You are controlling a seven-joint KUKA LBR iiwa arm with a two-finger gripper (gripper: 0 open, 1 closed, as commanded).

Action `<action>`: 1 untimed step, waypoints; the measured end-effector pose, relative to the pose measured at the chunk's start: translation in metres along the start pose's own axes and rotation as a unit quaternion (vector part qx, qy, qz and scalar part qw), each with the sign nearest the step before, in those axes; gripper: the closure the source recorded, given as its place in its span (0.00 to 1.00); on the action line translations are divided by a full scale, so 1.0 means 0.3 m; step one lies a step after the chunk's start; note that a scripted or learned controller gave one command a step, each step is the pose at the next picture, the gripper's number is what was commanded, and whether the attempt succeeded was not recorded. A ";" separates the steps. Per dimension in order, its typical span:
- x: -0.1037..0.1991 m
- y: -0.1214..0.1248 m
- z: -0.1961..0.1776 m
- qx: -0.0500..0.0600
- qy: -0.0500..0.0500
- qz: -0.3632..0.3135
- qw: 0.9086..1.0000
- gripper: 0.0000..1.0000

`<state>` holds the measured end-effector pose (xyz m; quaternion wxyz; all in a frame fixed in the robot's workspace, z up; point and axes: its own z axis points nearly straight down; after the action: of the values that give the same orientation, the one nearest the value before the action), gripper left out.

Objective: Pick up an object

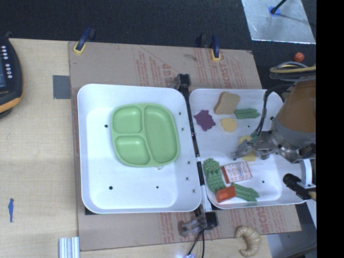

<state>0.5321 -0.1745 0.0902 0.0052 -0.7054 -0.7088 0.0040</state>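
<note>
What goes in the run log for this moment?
arm: over right bin | gripper: low beside yellow piece | green tray: in left bin

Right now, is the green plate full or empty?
Empty. The green plate lies in the left bin, and all three of its sections show bare green.

A wooden bench point(37, 144) is seen below dark floor point(134, 9); cardboard point(161, 63) is clamped at twelve o'clock.
</note>
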 end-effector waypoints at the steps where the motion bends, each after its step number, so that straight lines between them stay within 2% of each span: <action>1: -0.004 0.005 -0.064 -0.004 -0.001 -0.001 1.000 1.00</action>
<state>0.5339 -0.1756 0.1093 0.0016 -0.7046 -0.7096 0.0023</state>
